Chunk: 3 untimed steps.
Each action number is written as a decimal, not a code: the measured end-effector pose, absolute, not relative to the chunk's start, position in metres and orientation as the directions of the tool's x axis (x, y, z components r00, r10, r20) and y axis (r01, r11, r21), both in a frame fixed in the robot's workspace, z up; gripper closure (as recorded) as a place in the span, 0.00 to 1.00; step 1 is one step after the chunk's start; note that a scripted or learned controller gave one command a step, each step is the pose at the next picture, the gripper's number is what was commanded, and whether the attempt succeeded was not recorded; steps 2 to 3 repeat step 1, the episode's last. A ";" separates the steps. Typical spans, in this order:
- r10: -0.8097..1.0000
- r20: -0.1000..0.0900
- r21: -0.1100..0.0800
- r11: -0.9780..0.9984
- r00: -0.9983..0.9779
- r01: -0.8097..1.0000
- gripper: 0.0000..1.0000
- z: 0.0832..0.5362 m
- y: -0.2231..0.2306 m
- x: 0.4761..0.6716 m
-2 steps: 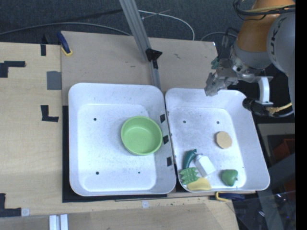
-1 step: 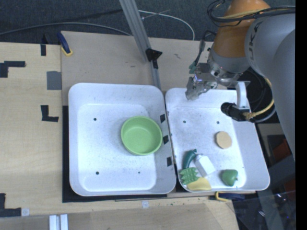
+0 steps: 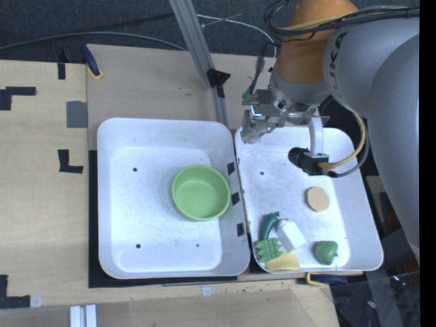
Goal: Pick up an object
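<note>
My gripper (image 3: pixel 253 129) hangs over the far left corner of the right bin (image 3: pixel 354 182), under the orange wrist band. Nothing shows between its fingers. In that bin lie a tan round disc (image 3: pixel 317 199) near the right side, a small green object (image 3: pixel 326 251) at the near right corner, and a teal and white brush-like item (image 3: pixel 281 236) on a yellow and green piece (image 3: pixel 276 257) at the near left. A green bowl (image 3: pixel 200 192) sits in the left bin (image 3: pixel 122 182), right of its middle.
A grey metal pole (image 3: pixel 194 39) slants down from the top to a black clamp at the bins' far edge. Black cables (image 3: pixel 320 161) hang from the wrist over the right bin. The wooden bench (image 3: pixel 41 182) extends to the left with black tape marks.
</note>
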<state>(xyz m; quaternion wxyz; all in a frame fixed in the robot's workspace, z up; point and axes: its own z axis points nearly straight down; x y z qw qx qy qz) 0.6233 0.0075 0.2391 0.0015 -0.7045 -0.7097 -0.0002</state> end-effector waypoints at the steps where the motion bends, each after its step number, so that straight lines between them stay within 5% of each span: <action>1: 1.000 0.001 -0.004 0.006 -0.006 1.000 1.00 0.224 0.056 0.617; 3: 1.000 0.001 -0.004 0.006 -0.006 1.000 1.00 0.224 0.056 0.617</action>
